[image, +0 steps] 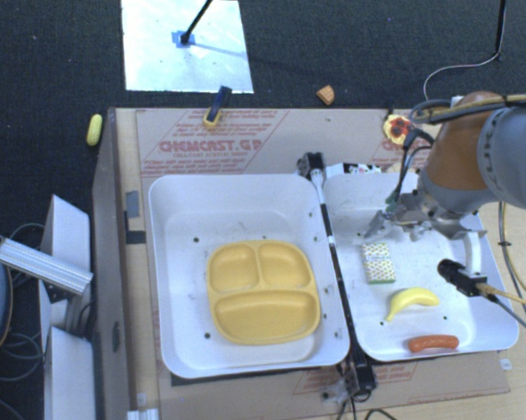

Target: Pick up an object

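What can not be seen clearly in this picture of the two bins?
- Gripper: too small in the camera view; finger state unclear.
- Green patterned block: print too small to read.
- Right bin: far part covered by the arm.

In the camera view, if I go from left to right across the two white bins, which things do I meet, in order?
Yellow divided plate → patterned green-white block → banana → red sausage. The gripper hangs over the right bin, above these.
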Action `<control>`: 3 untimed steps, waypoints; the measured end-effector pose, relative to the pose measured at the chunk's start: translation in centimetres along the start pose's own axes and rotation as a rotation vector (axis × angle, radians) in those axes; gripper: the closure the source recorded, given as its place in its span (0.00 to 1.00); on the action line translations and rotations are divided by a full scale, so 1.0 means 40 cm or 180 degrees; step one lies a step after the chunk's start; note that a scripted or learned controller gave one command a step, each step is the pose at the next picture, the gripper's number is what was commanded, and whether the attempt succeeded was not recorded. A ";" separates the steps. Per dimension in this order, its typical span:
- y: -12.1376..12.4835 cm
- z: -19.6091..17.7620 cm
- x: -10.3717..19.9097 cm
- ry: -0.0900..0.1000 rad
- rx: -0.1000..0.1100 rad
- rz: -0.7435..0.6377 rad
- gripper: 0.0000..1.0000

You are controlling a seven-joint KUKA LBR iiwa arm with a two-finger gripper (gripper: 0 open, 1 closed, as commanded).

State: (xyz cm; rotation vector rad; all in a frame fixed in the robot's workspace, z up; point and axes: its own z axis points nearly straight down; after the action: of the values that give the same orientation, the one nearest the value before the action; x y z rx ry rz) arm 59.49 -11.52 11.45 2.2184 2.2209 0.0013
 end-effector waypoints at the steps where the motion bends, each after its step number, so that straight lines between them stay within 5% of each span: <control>1: -0.071 0.044 0.069 0.0005 0.0008 -0.0005 0.00; 2: -0.216 0.076 0.011 0.0003 0.0007 0.0003 0.00; 3: -0.270 0.014 -0.025 0.0006 0.0005 0.0001 0.00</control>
State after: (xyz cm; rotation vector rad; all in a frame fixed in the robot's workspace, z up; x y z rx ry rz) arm 48.68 -12.54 10.86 2.2205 2.2222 0.0015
